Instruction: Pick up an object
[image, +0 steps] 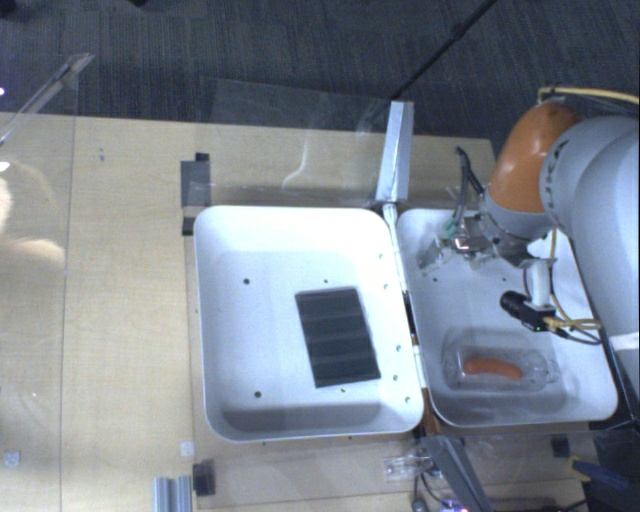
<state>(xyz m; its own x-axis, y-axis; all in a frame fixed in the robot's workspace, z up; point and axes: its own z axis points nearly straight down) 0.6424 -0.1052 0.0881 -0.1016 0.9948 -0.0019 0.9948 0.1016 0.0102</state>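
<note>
My claw (455, 240) hung over the far left corner of the right-hand shallow white plastic bin (590, 400), and whether it was spread or closed I could not tell; nothing showed between its tips. Just beside it, nearer the camera, a short black stub with a yellowish cable (527, 310) jutted from my wrist over the bin floor.

Out from there, well toward the near wall of that same bin, lay my likeliest target: a clear, rounded plastic container (497, 368) with an orange, sausage-shaped piece (492, 368) inside it. I judged it light, thin-walled and slick, likely to flex or skate if squeezed hard. The best hold looked to be across its short width, over the middle, with a gentle pinch.

Across the divider, in the left-hand white bin (230, 300), a flat dark ribbed rectangular slab (337, 337) lay slightly askew near the centre. It looked stiff but too low and wide for an easy pinch; an edge would have been the only hold.

Both bins sat on the pale wooden desk (120, 300).
</note>
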